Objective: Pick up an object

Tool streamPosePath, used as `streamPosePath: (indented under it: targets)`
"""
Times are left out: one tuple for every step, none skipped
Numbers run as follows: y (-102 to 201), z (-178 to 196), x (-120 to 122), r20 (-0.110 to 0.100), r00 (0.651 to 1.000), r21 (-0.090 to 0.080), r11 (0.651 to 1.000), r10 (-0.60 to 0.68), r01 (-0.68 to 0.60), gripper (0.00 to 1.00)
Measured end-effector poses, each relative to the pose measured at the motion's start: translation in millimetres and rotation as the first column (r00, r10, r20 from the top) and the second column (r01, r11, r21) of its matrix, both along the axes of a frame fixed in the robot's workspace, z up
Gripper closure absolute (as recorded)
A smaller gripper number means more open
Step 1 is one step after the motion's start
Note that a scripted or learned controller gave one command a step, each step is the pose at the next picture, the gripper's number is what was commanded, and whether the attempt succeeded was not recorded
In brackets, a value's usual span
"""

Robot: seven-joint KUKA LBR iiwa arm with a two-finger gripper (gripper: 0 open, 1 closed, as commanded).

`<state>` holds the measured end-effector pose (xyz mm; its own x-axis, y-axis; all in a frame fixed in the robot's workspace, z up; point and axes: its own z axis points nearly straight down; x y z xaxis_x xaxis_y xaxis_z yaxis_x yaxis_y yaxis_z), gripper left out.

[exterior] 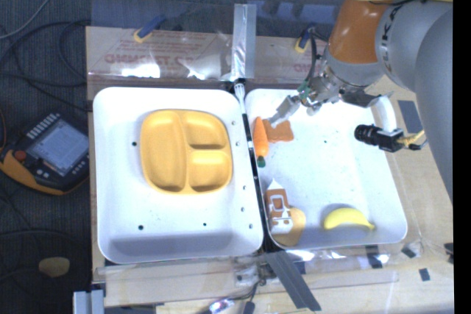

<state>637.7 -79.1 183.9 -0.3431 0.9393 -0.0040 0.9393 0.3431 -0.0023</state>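
Observation:
In the right bin (368,158) an orange carrot with a green tip (260,139) lies along the left wall. A flat orange piece (280,132) lies right beside it. A yellow banana (348,218) rests near the front right corner. A brown-orange object with a white label (283,220) sits at the front left. My gripper (292,106) reaches down from the orange-banded wrist (358,26) at the bin's back left, its tip just above and touching or nearly touching the flat orange piece. Nothing shows as lifted.
The left bin (118,217) holds a yellow divided plate (186,151). A metal divider (243,40) stands behind the bins' shared wall. A black fitting (377,134) sticks over the right bin's right side. A handheld pendant (44,151) lies on the floor at left.

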Motion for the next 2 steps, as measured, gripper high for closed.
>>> streamPosePath:
  targets:
    - [-31, 25, -19, 0.001, 0.995, 0.003, 0.995, -0.095, 0.095, 0.00]
    - [-28, -40, -25, -0.002, 1.000, 0.003, 1.000, -0.018, 0.018, 0.00]
